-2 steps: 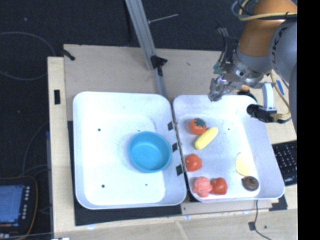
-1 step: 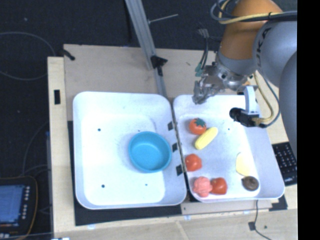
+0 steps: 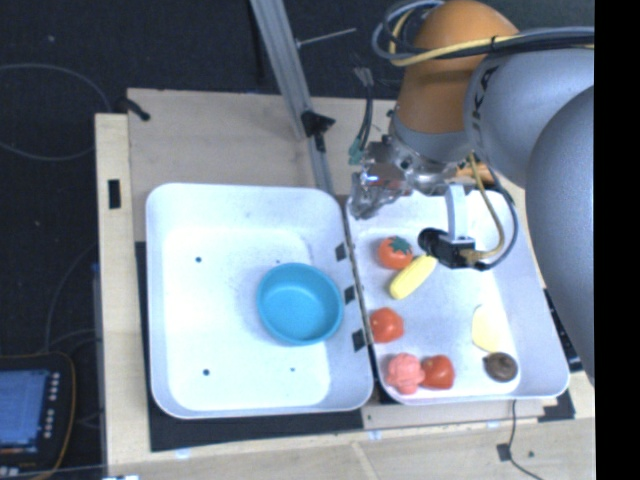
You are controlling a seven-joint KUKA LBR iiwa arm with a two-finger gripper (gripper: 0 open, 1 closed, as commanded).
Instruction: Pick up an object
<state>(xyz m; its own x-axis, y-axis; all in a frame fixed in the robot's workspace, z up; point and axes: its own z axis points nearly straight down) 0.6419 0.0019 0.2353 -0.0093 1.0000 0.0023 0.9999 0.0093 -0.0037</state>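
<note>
The pincer (image 3: 366,200) hangs over the upper left corner of the right bin (image 3: 520,298), just beside the divide between the two bins; whether it stands apart or together cannot be told, and nothing shows clamped in it. Nearest below and to its right lies an orange-red tomato (image 3: 393,253) with a green stalk, touching a yellow banana-like piece (image 3: 412,277) that lies tilted. A black cable fitting (image 3: 445,246) hangs just to the right of these, trailing from the wrist. Further below the pincer, near the bin's left wall, sits a small red fruit (image 3: 386,324); beyond it, at the bottom rim, a pink object (image 3: 404,371) touches a red one (image 3: 437,371). A pale yellow piece (image 3: 486,330) and a brown round object (image 3: 500,367) lie well off toward the lower right corner. To the pincer's lower left, the left bin (image 3: 190,228) holds a blue bowl (image 3: 298,303), upright, with bare floor around it. A grey slanted post (image 3: 285,68) rises close on the pincer's upper left.
</note>
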